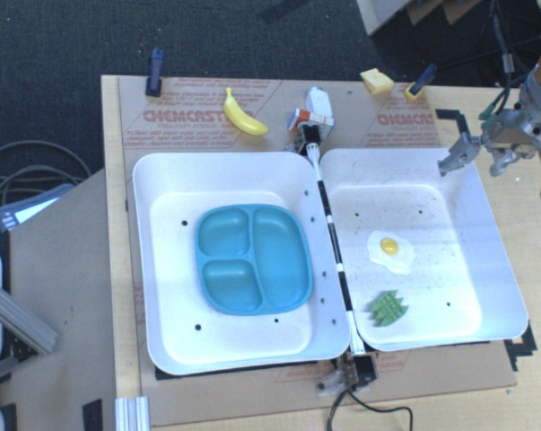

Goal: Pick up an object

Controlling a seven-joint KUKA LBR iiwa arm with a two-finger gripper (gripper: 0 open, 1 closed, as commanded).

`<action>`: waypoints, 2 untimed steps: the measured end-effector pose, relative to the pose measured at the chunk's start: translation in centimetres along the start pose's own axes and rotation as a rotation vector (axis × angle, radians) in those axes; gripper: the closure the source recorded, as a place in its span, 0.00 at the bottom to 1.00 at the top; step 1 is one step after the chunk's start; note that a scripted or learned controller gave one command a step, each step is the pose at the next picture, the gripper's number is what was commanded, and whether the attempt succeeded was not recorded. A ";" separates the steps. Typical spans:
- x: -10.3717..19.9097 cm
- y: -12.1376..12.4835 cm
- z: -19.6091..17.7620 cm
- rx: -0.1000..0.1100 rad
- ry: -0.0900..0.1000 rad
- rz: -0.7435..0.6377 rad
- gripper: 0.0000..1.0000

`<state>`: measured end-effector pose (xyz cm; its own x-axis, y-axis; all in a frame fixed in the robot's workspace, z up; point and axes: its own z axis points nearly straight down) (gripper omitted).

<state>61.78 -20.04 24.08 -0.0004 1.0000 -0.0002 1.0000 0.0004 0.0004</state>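
Two-finger grey metal gripper (477, 160): poised over the far rim of the shallow white right-hand bin (495, 268), at about 1 o'clock from that bin's middle. Fingers apparently spread apart with nothing between them, though hard to be sure at this slant.

Nearest candidates for picking: a flat white-and-yellow toy fried egg (390, 250) near the bin's middle, and a small green knobbly toy pod (388, 308) at 6 o'clock from the egg, near but not touching it. Both well apart from the gripper, toward 7 o'clock from it.

Likely troubles from here:
- Closing on air or sliding over the egg, since so flat a piece offers almost no edge to pinch.
- Nudging the pod aside instead of straddling it, given its small, uneven shape.
- Clipping the bin's far wall on the way down, given a start right above the rim.

Farther off and harder to reach: a light-blue three-compartment plastic plate (252, 259) in the shallow white left-hand bin (162, 196), and a yellow toy banana (243, 116) on the bench at 12 o'clock from that bin.
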 end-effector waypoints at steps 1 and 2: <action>2.8 -2.3 14.6 0.007 0.003 0.001 0.00; 6.8 -5.0 15.6 0.003 0.002 -0.001 0.00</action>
<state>56.78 -13.22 8.45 -0.0012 1.0000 0.0017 1.0000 0.0012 -0.0026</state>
